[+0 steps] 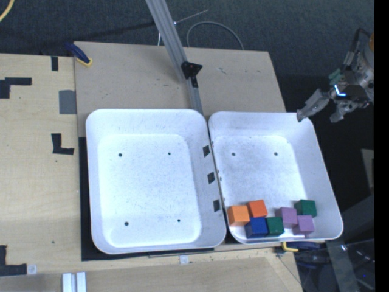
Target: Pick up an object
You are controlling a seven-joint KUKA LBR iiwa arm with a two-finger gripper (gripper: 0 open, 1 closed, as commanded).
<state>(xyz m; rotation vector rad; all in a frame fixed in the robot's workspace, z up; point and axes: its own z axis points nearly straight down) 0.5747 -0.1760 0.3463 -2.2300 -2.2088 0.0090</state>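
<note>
Several small blocks lie clustered at the near edge of the right bin [316, 140]: two orange blocks [238, 214] [258, 208], a blue block [258, 225], two green blocks [275, 224] [307, 207] and two purple blocks [289, 215] [305, 224]. My gripper [318, 115] hangs over the far right corner of that bin, well away from the blocks. It is open, its fingers spread with nothing between them.
The left bin [91, 163] sits beside the right one, their rims touching in the middle. A slanted metal pole [167, 26] runs from the top down to the bins' far junction. A cable loop [213, 32] lies on the bench behind.
</note>
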